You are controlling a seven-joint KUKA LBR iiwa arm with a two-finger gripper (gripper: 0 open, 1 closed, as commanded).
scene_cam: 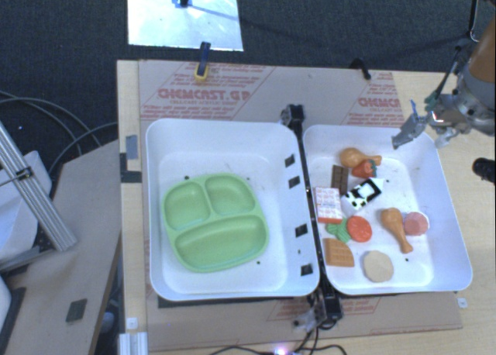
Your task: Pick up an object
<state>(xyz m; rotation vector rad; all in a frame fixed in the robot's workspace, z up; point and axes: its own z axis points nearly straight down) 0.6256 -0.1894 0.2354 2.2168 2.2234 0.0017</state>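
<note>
Toy foods, about ten, lie in the right bin; the drumstick runs diagonally, bone toward the near-right. Gripper hovers over the bin's far-right corner, holding nothing. One green tray occupies the left bin.

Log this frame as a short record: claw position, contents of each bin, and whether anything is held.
claw: claw hangs over the far right corner of the right bin, above the toys
held: nothing seen between its fingers
left bin: left bin holds a green divided tray
right bin: toy foods, among them a chicken drumstick, tomato, round cookie, cracker, pink slice
task state: no object picked up yet
</note>
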